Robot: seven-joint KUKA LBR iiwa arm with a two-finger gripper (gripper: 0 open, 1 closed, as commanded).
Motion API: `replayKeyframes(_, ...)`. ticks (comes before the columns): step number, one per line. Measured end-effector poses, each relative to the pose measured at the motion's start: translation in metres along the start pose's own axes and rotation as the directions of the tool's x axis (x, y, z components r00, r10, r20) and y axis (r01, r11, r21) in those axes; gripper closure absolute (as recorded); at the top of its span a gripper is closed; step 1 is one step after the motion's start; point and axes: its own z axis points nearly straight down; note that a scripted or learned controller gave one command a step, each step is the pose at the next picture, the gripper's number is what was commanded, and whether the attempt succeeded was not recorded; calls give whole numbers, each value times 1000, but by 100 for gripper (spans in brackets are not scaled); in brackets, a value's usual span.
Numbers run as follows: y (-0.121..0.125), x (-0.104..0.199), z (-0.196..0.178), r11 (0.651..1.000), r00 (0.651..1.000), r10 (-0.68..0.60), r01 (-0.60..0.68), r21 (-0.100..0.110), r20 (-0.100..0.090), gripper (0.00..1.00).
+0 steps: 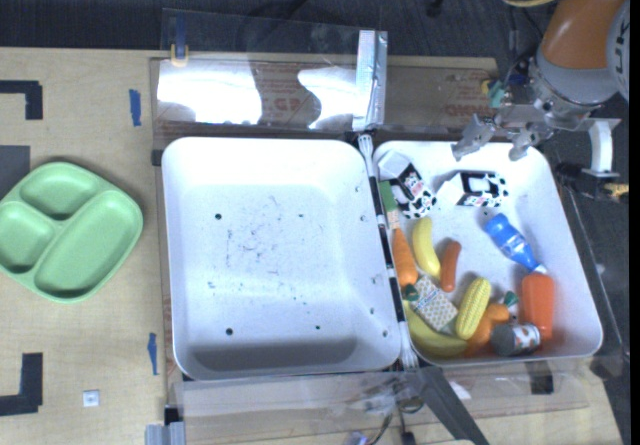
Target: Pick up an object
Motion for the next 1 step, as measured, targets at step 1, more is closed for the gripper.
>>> replayKeyframes(1,-55,33,94,996,996,-85,85,0,0,0)
